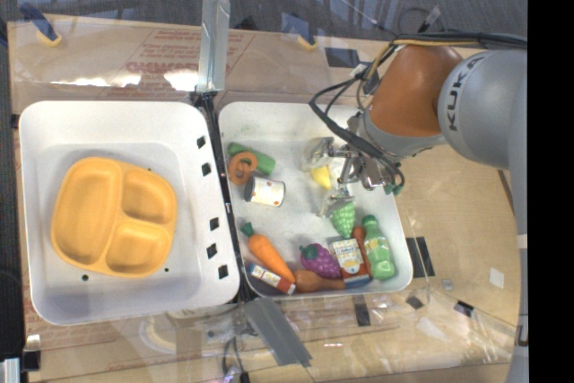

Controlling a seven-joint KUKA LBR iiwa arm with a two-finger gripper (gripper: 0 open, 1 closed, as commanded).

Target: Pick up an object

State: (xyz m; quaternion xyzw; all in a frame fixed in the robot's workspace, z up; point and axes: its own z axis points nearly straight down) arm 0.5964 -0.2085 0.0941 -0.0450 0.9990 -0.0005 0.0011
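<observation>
**Gripper low among toy food in the right bin**

The left bin [36,193], smooth white plastic with rounded corners, holds a glossy yellow tray [112,215] moulded into three compartments. The right bin [269,117] carries a scatter of small plastic play food: a tan ring-shaped piece [242,165], a stubby white can [266,191], a tapered orange carrot [267,254], knobbly purple grapes [320,259], a small printed carton [347,256] and a green bottle [378,254]. A yellow piece [320,177] and a ridged green piece [343,217] lie just beside the gripper [345,179]. The grey arm [484,108] bends in from the right, its orange band [408,94] tilted down towards the bin, cables looping above. Whether the gripper is open or closed cannot be told.
</observation>
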